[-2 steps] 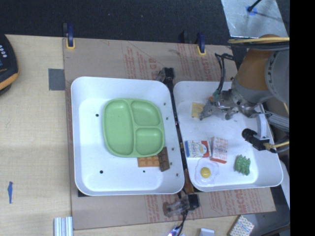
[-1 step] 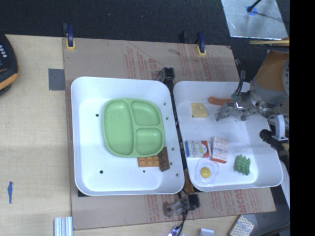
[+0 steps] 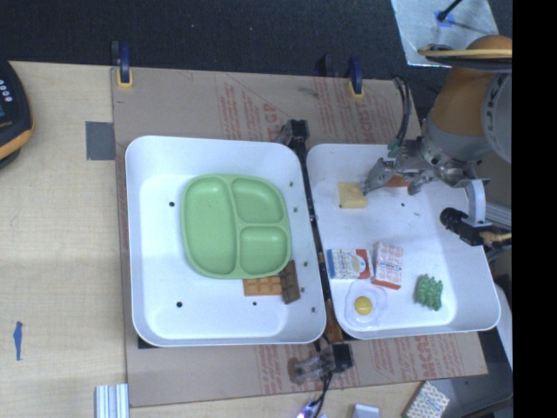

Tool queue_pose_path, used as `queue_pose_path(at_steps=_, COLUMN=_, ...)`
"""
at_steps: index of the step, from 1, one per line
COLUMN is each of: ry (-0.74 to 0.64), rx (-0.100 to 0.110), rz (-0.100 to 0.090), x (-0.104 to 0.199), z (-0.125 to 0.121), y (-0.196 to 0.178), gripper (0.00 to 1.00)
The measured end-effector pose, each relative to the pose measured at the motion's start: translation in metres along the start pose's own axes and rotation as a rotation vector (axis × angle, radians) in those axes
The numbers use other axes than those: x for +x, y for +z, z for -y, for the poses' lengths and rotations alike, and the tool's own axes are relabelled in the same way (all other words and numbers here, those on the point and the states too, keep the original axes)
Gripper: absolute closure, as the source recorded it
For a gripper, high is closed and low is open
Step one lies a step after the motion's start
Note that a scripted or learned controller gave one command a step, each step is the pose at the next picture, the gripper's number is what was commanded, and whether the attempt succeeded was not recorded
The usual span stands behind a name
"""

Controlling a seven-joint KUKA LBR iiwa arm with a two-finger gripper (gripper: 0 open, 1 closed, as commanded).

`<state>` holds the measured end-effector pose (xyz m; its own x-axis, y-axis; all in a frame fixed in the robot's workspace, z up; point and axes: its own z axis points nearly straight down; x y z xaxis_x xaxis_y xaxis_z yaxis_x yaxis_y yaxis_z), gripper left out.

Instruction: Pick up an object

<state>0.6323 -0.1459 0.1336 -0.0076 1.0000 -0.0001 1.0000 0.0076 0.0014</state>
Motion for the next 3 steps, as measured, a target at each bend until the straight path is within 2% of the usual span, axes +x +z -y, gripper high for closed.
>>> queue_pose_path(at_steps=1, ry=0.005, rx=0.003, rz=0.001, x=-0.033, z=-0.024, y=0.044, gripper=0.0)
queue_pose_path(at_steps=2, ry=0.006, rx=0.002, rz=0.002, x=-0.066, z=-0.023, y=0.041, gripper=0.0)
queue_pose_path(at_steps=3, ry=0.003, rx=0.014, rz=-0.005, x=0.0, z=0.072, y=0.042, gripper=0.0)
